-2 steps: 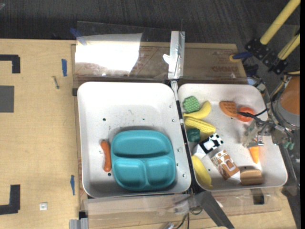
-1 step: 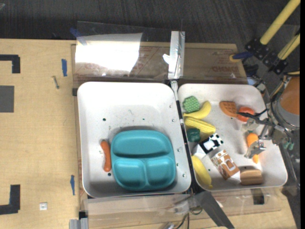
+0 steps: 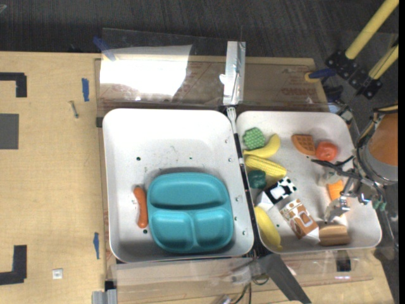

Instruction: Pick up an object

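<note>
Toys (image 3: 285, 189) jumbled in right bin (image 3: 366, 233)

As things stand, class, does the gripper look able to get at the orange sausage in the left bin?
Probably, but not easily. The sausage lies tight between the teal tray and the left bin's wall, while the gripper sits low in the right bin.

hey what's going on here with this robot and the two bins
A robot arm reaches in from the right with its hand low over the right bin, among toy foods: a banana, corn, a waffle, a tomato and a small carton. It appears to be going for something near the bin's right side, but nothing is clearly in its grasp. The left bin holds a teal divided tray with a hot dog beside it.
</note>
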{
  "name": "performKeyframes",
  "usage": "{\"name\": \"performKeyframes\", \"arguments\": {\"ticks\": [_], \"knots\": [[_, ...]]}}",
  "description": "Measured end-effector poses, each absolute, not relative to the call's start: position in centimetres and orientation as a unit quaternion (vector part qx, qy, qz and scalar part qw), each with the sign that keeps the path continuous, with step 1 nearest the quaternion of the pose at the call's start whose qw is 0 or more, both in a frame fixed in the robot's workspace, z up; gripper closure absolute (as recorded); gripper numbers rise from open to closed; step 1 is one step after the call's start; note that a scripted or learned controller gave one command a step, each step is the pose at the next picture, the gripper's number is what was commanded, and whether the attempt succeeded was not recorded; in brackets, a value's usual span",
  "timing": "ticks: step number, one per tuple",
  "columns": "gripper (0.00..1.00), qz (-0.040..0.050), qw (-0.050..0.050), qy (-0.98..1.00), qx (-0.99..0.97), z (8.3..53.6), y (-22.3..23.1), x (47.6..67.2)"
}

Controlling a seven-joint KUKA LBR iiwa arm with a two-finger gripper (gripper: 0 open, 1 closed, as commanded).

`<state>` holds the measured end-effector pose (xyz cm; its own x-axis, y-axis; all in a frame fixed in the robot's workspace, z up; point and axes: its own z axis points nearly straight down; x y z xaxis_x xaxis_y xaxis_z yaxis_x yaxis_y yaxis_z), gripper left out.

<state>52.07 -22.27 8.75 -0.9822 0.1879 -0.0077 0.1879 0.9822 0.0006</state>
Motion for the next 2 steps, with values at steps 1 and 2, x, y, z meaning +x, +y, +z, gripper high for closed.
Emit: {"name": "performKeyframes", "arguments": {"ticks": [1,2], "knots": [[1.00,-0.0011,0.007,0.996,0.093,9.92,-22.22,52.24],[0.00,-0.0008,0.006,0.996,0.093,9.82,-22.19,52.20]]}}
